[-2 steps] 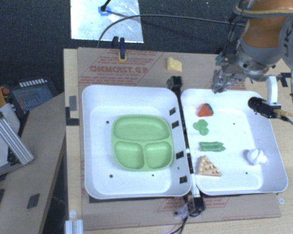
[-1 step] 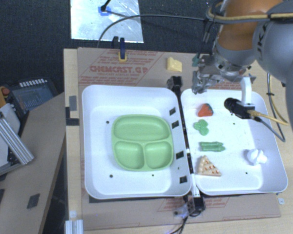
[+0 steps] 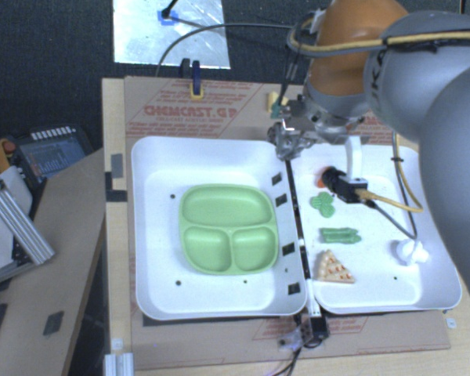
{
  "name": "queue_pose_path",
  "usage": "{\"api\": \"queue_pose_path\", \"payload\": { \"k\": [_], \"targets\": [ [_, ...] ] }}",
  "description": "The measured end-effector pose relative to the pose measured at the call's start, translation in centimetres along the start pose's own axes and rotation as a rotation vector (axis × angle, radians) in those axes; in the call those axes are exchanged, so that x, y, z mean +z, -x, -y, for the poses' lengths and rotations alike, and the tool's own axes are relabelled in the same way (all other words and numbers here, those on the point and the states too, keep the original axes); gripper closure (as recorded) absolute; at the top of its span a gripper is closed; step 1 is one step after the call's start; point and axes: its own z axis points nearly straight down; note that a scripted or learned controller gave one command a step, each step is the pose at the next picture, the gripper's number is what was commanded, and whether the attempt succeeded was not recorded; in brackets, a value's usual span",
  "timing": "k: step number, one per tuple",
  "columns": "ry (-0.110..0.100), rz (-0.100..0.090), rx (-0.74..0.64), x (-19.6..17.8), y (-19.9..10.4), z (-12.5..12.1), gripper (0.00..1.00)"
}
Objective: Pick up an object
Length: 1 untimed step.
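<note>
- Gripper (image 3: 286,142) is hanging over the far end of the divide between the two bins, at the far left corner of the right bin (image 3: 435,284); how far its fingers are parted is impossible to tell, and nothing is showing between them.
- Lying in the right bin, nearer than the gripper and a little to its right, are the loose objects: a green leafy piece (image 3: 323,204), a green pod-like piece (image 3: 339,235) just nearer than that, and a pizza slice (image 3: 334,268) nearest of all.
- A white object (image 3: 408,251) is sitting near the right bin's right side, well apart from the gripper.
- An orange piece (image 3: 323,178) is peeking out beside a black cable fitting (image 3: 345,188).
- A green divided tray (image 3: 227,228) is resting in the left bin (image 3: 153,210).
</note>
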Motion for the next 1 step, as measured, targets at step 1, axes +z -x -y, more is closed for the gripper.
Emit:
{"api": "queue_pose_path", "payload": {
  "k": [1],
  "targets": [
    [-0.001,0.000,0.001,0.99,-4.58,1.02,1.00]
  ]
}}
